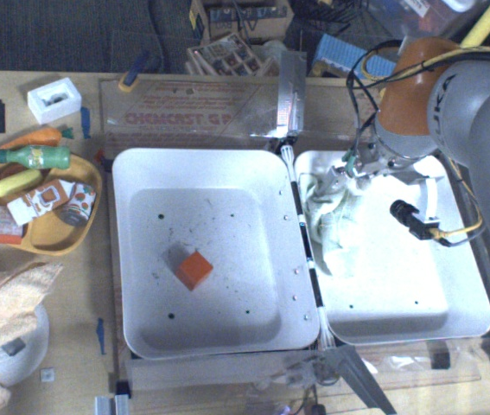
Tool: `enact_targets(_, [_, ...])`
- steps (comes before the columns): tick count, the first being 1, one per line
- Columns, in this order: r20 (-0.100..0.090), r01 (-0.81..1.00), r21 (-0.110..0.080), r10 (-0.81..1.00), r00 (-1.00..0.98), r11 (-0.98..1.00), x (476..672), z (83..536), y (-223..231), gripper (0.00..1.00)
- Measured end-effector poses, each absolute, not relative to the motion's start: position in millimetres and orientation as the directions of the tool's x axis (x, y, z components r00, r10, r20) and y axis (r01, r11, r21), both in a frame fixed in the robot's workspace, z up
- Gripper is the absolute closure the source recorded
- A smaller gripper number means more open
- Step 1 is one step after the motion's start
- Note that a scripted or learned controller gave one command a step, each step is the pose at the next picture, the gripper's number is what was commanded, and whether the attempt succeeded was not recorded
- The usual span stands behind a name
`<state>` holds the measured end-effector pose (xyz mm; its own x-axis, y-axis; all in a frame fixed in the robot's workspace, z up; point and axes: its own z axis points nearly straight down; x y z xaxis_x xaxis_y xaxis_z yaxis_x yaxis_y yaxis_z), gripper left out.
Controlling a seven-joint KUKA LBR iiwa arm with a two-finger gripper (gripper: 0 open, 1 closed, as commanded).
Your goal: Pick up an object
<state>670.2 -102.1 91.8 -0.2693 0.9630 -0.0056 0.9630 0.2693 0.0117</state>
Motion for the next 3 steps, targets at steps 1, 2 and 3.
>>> enact_targets(1, [-0.003, 0.974, 0.004, 0.974, -0.225, 0.225, 667.5, 185.6, -105.6, 0.0])
enact_targets(2, [-0.004, 0.945, 0.006, 0.945, -0.326, 0.326, 669.4, 90.0, -97.6, 0.0])
enact_targets(3, [-0.004, 0.932, 0.008, 0.932, -0.363, 0.363, 665.8, 90.4, -95.4, 0.0])
